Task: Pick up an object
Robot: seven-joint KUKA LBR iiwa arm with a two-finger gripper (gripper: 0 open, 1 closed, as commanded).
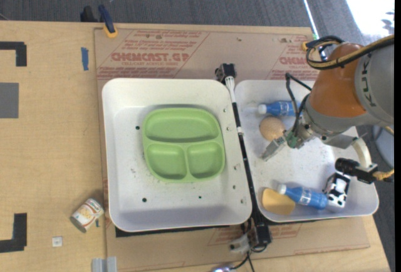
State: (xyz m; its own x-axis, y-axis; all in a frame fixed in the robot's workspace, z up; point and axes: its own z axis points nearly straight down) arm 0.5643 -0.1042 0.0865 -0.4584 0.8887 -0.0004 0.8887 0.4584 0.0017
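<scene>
Nearest the camera: blue-and-white tube [303, 196] lying flat along right bin's [366, 209] front wall, beside tan wedge [277, 201]. Farther back, gripper [279, 144] low over bare white floor, fingers slightly apart, clamped on nothing. Tan egg-shaped object [272, 128] just up-left of fingertips, nearly touching; blue bottle [279, 108] behind. Green divided plate [183, 143] in left bin [119, 139]. Tight room.

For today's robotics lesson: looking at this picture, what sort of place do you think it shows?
Probably a robotics lab's test bench, not a kitchen: a robot arm reaches over two white bins, a green divided plate and small objects serve as practice items, and the bench is covered in cardboard marked with tape.
</scene>
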